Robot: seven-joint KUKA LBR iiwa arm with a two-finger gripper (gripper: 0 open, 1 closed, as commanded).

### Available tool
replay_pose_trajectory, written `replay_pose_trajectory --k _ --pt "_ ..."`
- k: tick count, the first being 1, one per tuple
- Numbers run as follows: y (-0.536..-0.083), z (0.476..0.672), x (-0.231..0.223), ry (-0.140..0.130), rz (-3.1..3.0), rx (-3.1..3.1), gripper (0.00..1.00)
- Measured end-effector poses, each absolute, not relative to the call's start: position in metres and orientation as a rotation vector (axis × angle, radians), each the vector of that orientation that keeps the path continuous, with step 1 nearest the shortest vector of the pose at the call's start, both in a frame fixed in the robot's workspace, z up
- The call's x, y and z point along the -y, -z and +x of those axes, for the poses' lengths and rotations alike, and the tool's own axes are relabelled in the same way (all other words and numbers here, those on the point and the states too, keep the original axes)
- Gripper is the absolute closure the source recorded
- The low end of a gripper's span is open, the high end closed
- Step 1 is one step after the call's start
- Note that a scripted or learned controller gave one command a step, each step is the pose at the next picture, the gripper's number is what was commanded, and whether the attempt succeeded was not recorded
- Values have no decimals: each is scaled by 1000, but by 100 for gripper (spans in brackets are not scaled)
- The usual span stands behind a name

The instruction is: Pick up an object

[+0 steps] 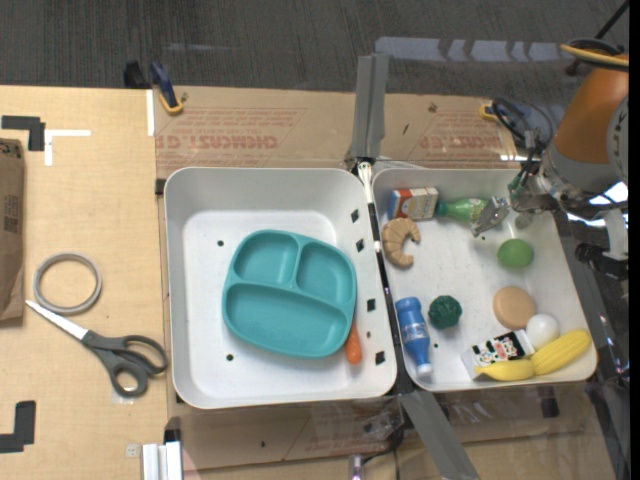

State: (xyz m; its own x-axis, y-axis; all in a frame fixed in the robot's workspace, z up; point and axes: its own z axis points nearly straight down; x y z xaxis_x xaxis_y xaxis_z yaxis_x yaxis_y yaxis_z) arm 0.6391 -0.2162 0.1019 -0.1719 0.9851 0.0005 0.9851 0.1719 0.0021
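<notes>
Low over the far part of the right shallow white bin, close to its far wall: grey metal hand on the grey arm with the orange band. Cannot tell whether open wide, narrow or closed; nothing seen held in it.

Just left of the hand, seemingly touching it: a long green plastic piece, lying flat, long axis left to right along the far wall, one end toward the hand, the other against a small red and white carton. Cannot tell which end is the top.

Near the hand, toward the front and right, apart from it: a round green ball. Further left, a tan croissant. Toward the front, a blue bottle, long axis running front to back beside the bin's left wall.

In the left white bin: a teal divided plate
</notes>
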Motion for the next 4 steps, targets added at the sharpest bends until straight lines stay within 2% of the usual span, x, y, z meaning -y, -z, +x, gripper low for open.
replay_pose_trajectory --k 1,2,3,4 --pt "-92 640 175 1 2165 -2276 0" --pt "-93 612 217 -7 2122 -2323 0" --pt "-92 626 190 0 2195 -2245 0" --pt "-87 653 152 23 2250 -2214 0"
